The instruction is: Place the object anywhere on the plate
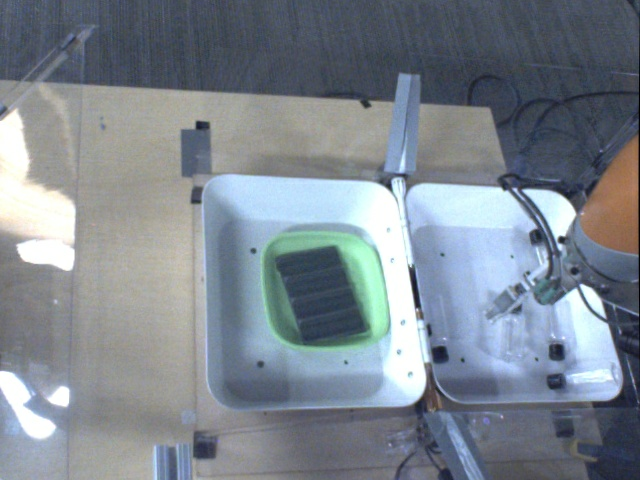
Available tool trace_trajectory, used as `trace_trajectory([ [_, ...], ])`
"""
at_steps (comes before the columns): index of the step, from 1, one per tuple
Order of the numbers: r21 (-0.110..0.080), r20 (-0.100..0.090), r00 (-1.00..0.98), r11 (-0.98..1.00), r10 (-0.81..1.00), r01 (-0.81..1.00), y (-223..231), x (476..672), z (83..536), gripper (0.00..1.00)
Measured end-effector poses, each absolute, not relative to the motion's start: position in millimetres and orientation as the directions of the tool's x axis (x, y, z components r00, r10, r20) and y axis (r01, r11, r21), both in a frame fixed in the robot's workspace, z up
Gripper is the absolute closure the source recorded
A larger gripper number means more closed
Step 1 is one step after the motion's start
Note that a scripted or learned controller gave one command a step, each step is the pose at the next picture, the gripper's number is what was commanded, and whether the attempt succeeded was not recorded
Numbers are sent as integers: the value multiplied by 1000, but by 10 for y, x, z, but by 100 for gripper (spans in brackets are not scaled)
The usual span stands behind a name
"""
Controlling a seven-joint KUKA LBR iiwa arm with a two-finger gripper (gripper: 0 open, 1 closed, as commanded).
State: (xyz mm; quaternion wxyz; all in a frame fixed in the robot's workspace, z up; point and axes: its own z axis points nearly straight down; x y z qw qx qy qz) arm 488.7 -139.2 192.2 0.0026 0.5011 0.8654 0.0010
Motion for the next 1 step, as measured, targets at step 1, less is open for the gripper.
trace_trajectory([
  [1, 9, -12, -542, 542, 840, 840, -2062, 5064, 3436, 0],
])
